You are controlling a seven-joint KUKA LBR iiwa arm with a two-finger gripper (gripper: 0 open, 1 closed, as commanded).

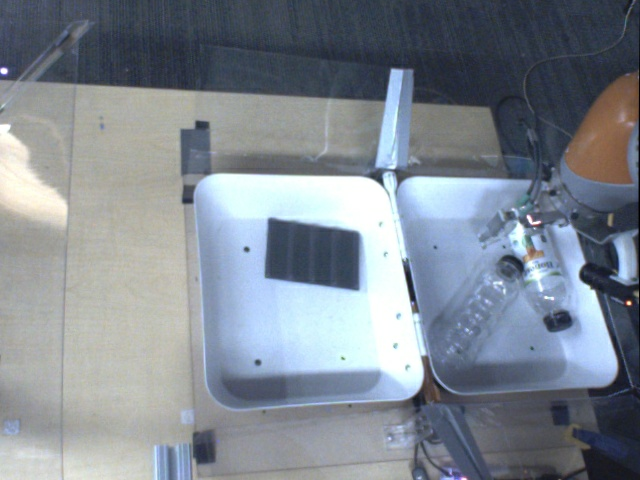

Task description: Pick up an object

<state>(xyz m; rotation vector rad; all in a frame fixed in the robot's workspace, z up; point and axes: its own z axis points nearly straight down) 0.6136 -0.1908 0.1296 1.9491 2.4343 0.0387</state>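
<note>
A small clear plastic bottle with a label and black cap (541, 273) lies in the right white bin (440, 228), long axis running 12 to 6 o'clock, cap toward 6. The gripper (527, 218) sits at its 12 o'clock end; its opening cannot be told. A larger clear bottle (478, 306) lies at 8 o'clock. A dark rectangular mat (313, 254) rests in the left white bin (230, 298).

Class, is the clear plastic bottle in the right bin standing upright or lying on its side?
Lying on its side: the clear plastic bottle stretches diagonally across the right bin floor.
</note>
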